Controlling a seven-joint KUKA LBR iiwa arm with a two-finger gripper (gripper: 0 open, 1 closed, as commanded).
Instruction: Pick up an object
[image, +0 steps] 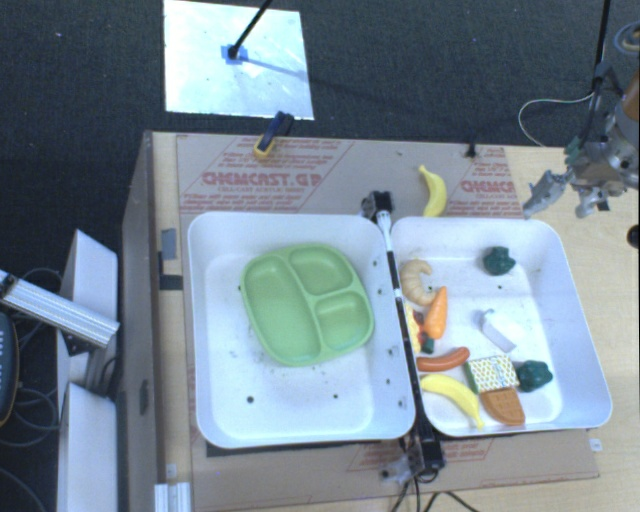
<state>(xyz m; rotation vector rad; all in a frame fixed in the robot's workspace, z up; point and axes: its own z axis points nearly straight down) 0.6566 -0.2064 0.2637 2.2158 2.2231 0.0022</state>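
I judge the task not started. The left bin (215, 400) holds a green divided plate (305, 303); the toy food, such as the banana (450, 397), lies in the right bin (580, 330). My end effector (570, 190) hangs far right, spread, holding nothing.
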